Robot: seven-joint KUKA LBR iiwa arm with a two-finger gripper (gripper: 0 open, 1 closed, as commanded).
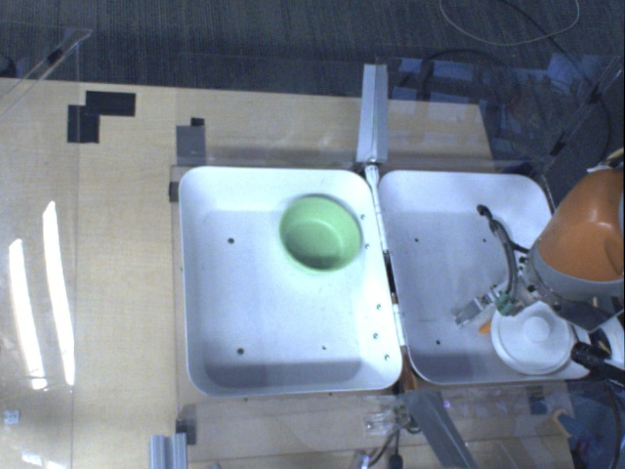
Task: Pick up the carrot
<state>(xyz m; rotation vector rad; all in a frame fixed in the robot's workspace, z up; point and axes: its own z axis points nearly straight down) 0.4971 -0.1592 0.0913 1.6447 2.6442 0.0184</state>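
Dark blue carpet lies beyond a pale wooden bench (98,291) carrying two shallow white plastic bins side by side. The left bin (244,340) holds a round pale-green bowl (320,233) toward its far right corner. The right bin (439,262) is entered from the right by the grey arm with its orange band (586,228). At the near right of this bin the two-finger gripper (485,308) sits low over the floor, just left of a white round disc-like part (532,338), possibly a lid or the wrist flange. A small orange sliver (484,327), taken to be the carrot, shows just beside the fingertips; most of it is hidden. Whether the fingers are spread or closed cannot be told, nor whether the carrot lies between them.

Risks, as judged: the carrot lies close to the near wall, so a finger may strike the wall or floor; a closure slightly off-centre could pinch only the tip, letting the piece slip out or roll under the white part on lifting.
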